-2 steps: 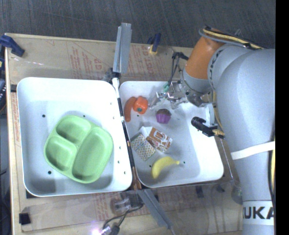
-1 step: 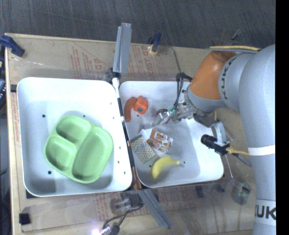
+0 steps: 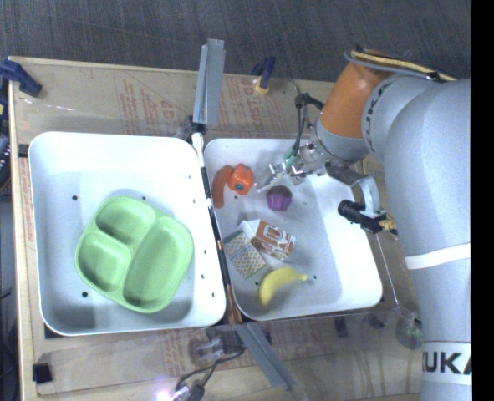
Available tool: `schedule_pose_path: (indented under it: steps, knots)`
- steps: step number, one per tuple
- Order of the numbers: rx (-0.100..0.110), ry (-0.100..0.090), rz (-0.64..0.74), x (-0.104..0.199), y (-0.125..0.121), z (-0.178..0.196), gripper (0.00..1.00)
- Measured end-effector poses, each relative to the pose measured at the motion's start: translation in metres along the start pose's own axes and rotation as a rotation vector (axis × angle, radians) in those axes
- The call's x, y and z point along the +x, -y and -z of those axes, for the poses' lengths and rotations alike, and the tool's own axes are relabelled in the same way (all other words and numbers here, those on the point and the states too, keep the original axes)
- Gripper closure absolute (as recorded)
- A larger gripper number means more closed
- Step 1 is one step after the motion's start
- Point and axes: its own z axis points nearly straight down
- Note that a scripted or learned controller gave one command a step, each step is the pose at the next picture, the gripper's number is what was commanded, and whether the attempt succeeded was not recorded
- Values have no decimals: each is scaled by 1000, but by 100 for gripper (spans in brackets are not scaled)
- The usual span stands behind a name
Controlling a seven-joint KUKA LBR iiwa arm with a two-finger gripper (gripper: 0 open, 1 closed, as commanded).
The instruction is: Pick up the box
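The claw (image 3: pixel 290 169) hangs over the far part of the right bin (image 3: pixel 353 284), just above a purple cup (image 3: pixel 279 197); whether it is open cannot be told. The box (image 3: pixel 273 240) lies mid-bin, beside a banana (image 3: pixel 278 284).

You have two bins side by side: the left bin (image 3: pixel 46 224) holds a divided plate (image 3: pixel 135 253) toward its lower middle. In the right bin (image 3: pixel 355 282), the box (image 3: pixel 273 240) lies at centre, a banana (image 3: pixel 279 283) just below it, a patterned packet (image 3: pixel 245 256) touching its left, and the gripper (image 3: pixel 290 169) above.
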Motion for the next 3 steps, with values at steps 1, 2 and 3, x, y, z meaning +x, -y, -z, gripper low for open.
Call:
schedule_pose_path:
  steps: [1, 2, 3]
  knots:
    - [3, -2, 145, 26, 26, -9, 0]
    - [4, -1, 148, 26, 26, 2, 100]
    - [0, 1, 335, 73, 48, 124, 100]
